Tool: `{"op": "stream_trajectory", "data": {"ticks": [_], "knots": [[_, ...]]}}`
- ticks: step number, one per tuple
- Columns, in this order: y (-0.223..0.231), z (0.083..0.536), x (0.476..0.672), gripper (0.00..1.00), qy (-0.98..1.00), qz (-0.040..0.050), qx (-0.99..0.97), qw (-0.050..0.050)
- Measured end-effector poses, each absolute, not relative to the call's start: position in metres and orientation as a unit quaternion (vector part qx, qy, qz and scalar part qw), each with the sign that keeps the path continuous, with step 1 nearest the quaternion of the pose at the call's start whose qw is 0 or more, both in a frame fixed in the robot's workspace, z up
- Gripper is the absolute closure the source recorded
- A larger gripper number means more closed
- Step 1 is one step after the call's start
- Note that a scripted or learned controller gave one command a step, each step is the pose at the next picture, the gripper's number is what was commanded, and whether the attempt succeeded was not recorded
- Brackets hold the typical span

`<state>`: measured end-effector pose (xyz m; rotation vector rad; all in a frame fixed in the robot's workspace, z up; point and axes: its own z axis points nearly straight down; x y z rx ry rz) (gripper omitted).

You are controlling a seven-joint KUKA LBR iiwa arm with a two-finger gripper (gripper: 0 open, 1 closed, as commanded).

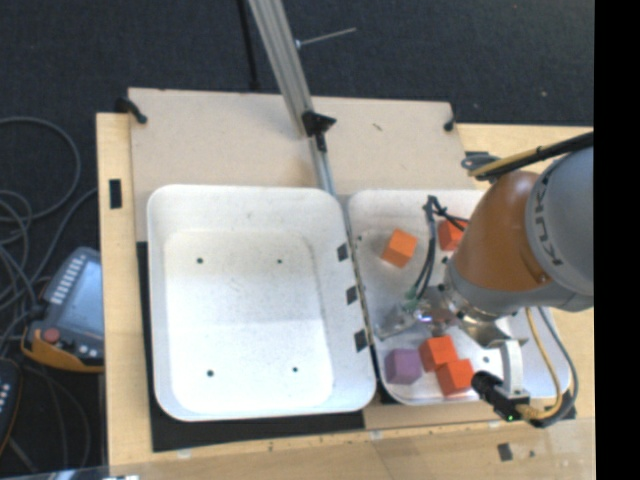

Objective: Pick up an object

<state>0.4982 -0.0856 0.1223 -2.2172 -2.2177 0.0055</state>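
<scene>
The right bin [372, 218] holds an orange block [399, 248] near its far left, and a second orange piece [450, 234] peeks out by the arm's wrist. At the bin's near side lie a purple block [404, 365] and two orange blocks [437, 352] [455, 375] close together. My gripper [430, 320] reaches down from the orange-banded wrist, just above and beside the near orange blocks. The arm's body hides most of the bin's right part.
The left bin [175, 268] sits beside the right one, sharing a middle wall with black clips. A metal rail [285, 58] slants from the top down to the bins' junction. Cables and a pendant [65, 308] lie off the bench at left.
</scene>
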Motion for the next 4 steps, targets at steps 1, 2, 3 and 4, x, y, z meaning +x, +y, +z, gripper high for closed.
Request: {"op": "stream_trajectory", "data": {"ticks": [1,2,3,4], "knots": [[-0.105,0.096,0.548,0.0,-0.708,-0.0002,-0.706,-0.001],[-0.112,0.098,0.639,0.0,-0.708,-0.002,-0.706,-0.004],[-0.113,0.109,0.637,1.0,-0.71,0.0005,-0.704,-0.002],[-0.065,0.202,0.627,1.0,-0.709,-0.003,-0.705,-0.003]]}}
